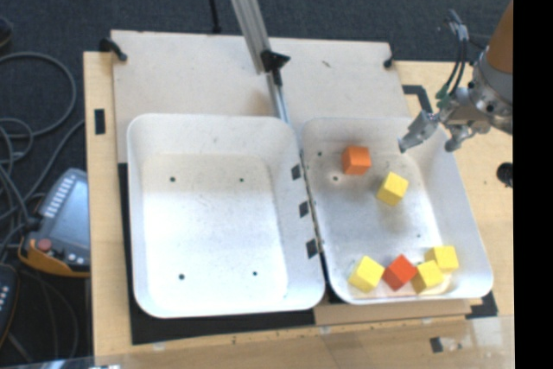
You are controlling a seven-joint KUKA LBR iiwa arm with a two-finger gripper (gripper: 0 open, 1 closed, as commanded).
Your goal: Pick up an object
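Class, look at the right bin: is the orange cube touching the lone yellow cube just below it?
Apart. The camera view shows bare white bin floor between the orange cube and the lone yellow cube, which sits lower and further right.

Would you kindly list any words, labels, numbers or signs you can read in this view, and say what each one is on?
No readable text here.
Blocks, such as the orange block and yellow block: plain faces, no markings.
Right bin and left bin: dark specks, not characters.
Handheld device left of the bench: too small and blurred to read.
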